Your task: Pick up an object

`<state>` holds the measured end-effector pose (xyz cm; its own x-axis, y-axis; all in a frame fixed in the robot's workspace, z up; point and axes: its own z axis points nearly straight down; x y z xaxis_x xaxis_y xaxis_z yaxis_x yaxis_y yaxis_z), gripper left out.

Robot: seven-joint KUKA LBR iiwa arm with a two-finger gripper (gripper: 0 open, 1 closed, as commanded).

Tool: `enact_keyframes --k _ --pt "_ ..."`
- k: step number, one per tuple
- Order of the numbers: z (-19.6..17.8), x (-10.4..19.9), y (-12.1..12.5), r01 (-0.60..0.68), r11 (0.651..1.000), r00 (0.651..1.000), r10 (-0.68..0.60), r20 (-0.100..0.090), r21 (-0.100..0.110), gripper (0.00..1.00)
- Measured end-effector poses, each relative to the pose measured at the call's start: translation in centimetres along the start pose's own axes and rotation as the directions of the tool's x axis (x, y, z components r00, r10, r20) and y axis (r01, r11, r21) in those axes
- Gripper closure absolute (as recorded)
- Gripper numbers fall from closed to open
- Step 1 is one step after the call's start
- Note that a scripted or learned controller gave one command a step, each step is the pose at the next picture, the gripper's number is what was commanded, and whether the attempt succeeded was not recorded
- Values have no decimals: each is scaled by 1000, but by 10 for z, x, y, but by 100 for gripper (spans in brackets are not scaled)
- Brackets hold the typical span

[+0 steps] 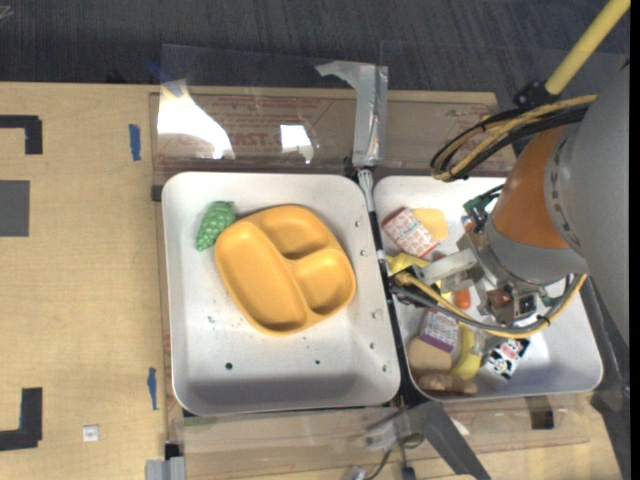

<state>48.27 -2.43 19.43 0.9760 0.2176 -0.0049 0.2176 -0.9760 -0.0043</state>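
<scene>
From above, the grey arm with its orange band (pixel 535 203) reaches down into the right white bin (pixel 580 353). This bin is full of small things. Near its top edge lie a red-and-white packet (pixel 408 231) and a soft yellow lump (pixel 430 219). Lower down are a yellow banana-shaped toy (pixel 466 353), a black-and-white card (pixel 507 358) and a brown lump (pixel 440 381).

The claw (pixel 478 290) sits in the middle of this bin, among wires, and I cannot tell how it is set.

To do well, it should come straight down on one thing that lies apart from the others, I think.

Left of this bin, the other white bin (pixel 190 358) holds a yellow plastic tray with three hollows (pixel 285 266) and a green bumpy toy (pixel 213 223).
</scene>
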Motion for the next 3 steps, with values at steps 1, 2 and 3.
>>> enact_keyframes --k 1,2,3 --pt "0 0 0 0 1000 1000 0 0 0 0" --pt "-21 -1 18 -17 1000 1000 17 -3 -3 0" --pt "-21 -1 18 -17 1000 1000 16 -2 -3 0"
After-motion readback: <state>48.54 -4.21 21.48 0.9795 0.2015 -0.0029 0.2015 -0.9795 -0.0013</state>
